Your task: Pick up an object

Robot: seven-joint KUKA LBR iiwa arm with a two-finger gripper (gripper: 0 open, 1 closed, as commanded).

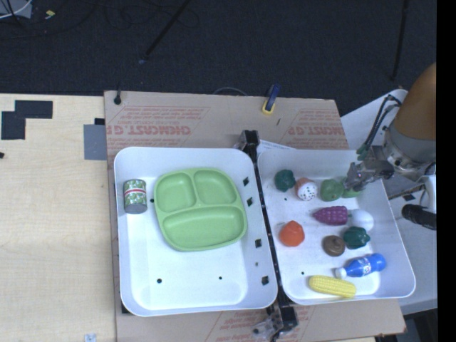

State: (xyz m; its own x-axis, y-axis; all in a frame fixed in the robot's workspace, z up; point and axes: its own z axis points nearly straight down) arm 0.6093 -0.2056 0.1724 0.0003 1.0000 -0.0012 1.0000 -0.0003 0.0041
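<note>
Right bin [399, 280], front edge: a yellow corn cob [331, 286] lying lengthwise, nearest the viewer; just behind it a blue bottle [365, 266] with a white cap, tilted on its side.

Right bin, middle row: a brown round piece [333, 245] touching a dark green piece [356, 237]; an orange-red fruit [291, 234] to their left, apart; a purple grape bunch [331, 214] behind them; a white ball [362, 219] just beside the grapes on the right.

Right bin, rear row: a dark green vegetable [285, 180] at left; a small white-and-red spotted piece [306, 190] beside it; a light green object [331, 189] next along to the right.

Gripper [354, 182] — reaching in from the right on the grey arm with its orange band, low over the rear row, its tip right against the light green object. Whether the fingers are parted or closed on anything cannot be told from this angle; nothing is seen lifted.

Left bin [135, 276]: a light green divided plate [201, 209] with three compartments, lying flat near the middle; a small can [135, 196] with a green label — upright by the left wall, just beside the plate.

Beneath both bins: a brown cardboard sheet [185, 123] with red print, on a pale wooden bench [50, 226].
</note>
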